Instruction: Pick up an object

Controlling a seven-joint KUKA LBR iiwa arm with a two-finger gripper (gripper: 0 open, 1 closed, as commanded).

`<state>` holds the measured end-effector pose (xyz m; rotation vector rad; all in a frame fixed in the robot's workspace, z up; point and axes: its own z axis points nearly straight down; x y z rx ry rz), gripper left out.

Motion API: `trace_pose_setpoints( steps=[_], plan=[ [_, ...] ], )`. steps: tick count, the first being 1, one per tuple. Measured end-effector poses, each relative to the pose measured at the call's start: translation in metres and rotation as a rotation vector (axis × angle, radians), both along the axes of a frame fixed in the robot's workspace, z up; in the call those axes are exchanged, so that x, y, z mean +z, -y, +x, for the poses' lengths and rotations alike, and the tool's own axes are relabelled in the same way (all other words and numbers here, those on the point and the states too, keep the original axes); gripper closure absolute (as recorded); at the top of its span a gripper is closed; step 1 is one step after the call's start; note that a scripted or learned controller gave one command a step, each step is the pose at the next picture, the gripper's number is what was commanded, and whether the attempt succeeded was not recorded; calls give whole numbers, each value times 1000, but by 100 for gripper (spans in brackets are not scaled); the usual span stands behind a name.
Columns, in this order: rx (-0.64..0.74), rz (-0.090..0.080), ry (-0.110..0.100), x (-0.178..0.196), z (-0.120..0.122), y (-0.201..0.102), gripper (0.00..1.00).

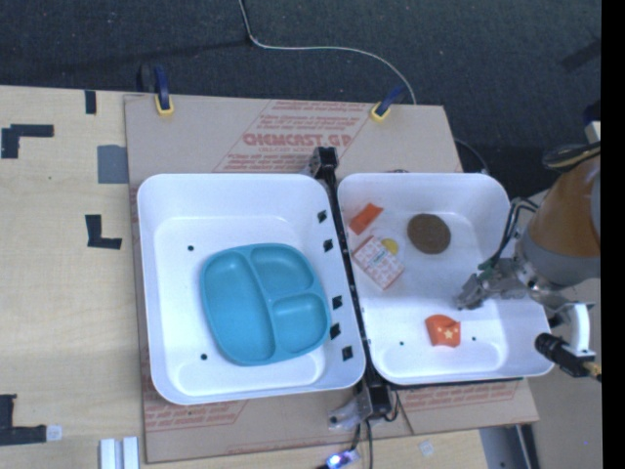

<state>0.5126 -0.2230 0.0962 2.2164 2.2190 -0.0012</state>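
At the bottom of the frame, a dark clamp [363,410] sits under the joint of the two bins, on the edge of the cardboard sheet [293,135] that lies below them. Just above it, the left bin [156,262] holds a blue divided plate [264,301], which lies flat in the middle of the bin, a little toward its lower side. The right bin [488,198] is touching the left one along a black divider [337,262]. In the lower part of the right bin lies a red-orange object [443,330], apart from the other things. To its upper right, near the right wall of the bin, the gripper [476,291] is low inside the bin; nothing is seen between its fingers, and I cannot tell if they are spread or pressed together. The arm [566,228] comes in from the right edge of the frame, with its orange band above the wrist. Higher in the bin, near the divider, there is a small packet [377,260] with a red pattern, and a brown round disc [428,234] is to its right. An orange piece [365,217] lies in the upper left corner of this bin. At the top edge of the cardboard, two clamps [162,98] hold it, and a white cable [322,52] runs over the dark floor behind.
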Motion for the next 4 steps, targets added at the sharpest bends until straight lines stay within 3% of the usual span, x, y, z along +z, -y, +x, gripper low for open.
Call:
trace_pose_setpoints(
  steps=[3, 4],
  plan=[
    [1, 4, -1, 118, -8, -8, 100],
    [5, 6, -3, 125, -3, -55, 100]
  ],
)
